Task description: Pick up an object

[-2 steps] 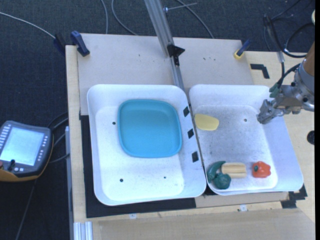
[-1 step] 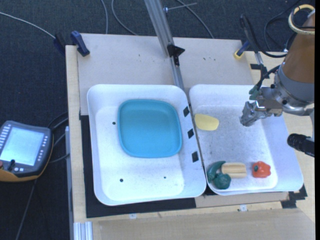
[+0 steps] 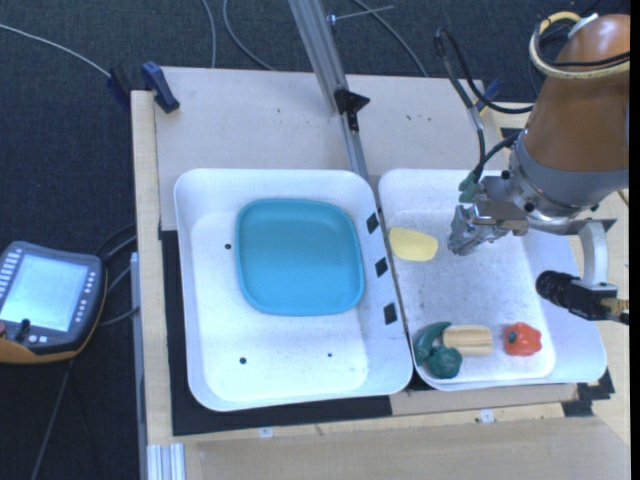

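Presently, nearest obj. to the gripper (image 3: 468, 236) is a pale yellow piece (image 3: 413, 244), flattish, rounded, lemon-slice-like outline, smooth matte surface. It lies in the right bin (image 3: 440, 193), upper left part, just beside the divider between bins. Gripper hangs just right of it, apart from it, nothing seen between the fingers; whether the fingers stand apart or together cannot be told from this angle.

Other objs. in the right bin, along the near edge: a dark green pepper-shaped item (image 3: 438, 349) at left, touching a tan cylindrical block (image 3: 468, 340) lying on its side; a red-orange tomato-like piece (image 3: 521, 339) w/ green top, near the block's right end, slightly apart.

Left bin (image 3: 200, 268) holds a blue square plate (image 3: 300, 256) w/ rounded corners, lying flat, roughly centred.

Arm (image 3: 580, 108) enters from the right, orange band over grey wrist, cables running alongside. Slanted metal bar (image 3: 325, 53) crosses the bench top toward the bins' divider. Blue clamp (image 3: 160, 85) at the bench's far left corner. Handheld pendant w/ screen (image 3: 45, 298) lies on the floor, left of the bench.
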{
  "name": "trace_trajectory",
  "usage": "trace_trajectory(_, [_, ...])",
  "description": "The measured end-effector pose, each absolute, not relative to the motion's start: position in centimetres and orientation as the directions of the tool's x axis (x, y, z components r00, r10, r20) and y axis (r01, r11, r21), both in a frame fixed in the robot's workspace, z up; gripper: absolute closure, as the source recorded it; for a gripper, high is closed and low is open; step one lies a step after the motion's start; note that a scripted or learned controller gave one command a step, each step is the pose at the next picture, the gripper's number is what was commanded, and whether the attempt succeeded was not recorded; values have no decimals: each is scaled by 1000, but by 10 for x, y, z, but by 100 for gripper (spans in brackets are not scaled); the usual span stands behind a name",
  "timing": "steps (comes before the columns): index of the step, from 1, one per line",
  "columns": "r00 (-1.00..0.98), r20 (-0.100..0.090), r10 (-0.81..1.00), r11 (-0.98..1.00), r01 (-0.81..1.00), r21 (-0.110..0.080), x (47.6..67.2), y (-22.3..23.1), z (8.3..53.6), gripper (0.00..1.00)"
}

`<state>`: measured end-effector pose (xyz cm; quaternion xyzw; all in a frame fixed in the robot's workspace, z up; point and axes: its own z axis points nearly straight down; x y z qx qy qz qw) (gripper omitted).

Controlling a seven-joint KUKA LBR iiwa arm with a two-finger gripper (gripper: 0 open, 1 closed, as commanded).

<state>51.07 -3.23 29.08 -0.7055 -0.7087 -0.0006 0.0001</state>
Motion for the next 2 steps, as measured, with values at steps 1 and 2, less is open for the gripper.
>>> trace_trajectory(1, [-5, 1, 1000, 5, 1000, 0, 516, 20, 286, 100])
trace_trajectory(2, [-5, 1, 1000, 5, 1000, -1, 504, 74, 278, 100])
